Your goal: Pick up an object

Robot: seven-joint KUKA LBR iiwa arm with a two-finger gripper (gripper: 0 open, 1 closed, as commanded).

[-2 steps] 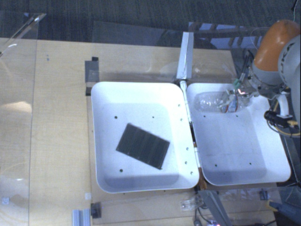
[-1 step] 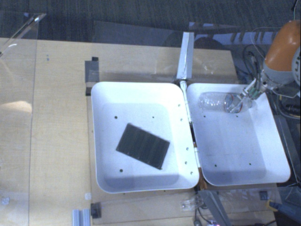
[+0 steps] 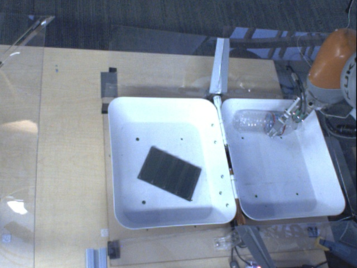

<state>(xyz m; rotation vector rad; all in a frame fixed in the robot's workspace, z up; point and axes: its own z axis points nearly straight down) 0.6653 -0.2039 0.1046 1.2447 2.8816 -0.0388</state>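
- Jaws: whether they stand apart or together cannot be told; the gripper [image 3: 280,126] is small and blurred at the upper right of the right bin [image 3: 290,200].
- Gripper position: low over the far part of the right bin, its tip just beside the right end of the bottle [image 3: 252,120]. Contact between tip and bottle cannot be confirmed.
- Bottle: clear plastic, lying on its side near the far wall of the right bin, long axis running left to right. No label or print can be read on it.
- Arm [image 3: 329,66]: enters from the right, with the orange band above the wrist at the upper right corner, over the far right edge of the right bin.
- Left bin [image 3: 128,149]: holds a dark flat pad [image 3: 169,172], rectangular, lying flat and turned at an angle near the bin's middle. It is well apart from the gripper.
- Divider: the two bins touch along their inner rims; a grey rail [image 3: 219,66] runs away from that joint toward the far side of the bench [image 3: 61,149].
- Obstructions: the far wall of the right bin lies close behind the bottle; the inner rim lies to its left. The floor nearer the camera is bare.
- Surroundings: cables [image 3: 334,127] lie beyond the right bin's right edge; small dark brackets [image 3: 110,82] sit at the left bin's far corner.
- Writing: no brand or text is legible anywhere.
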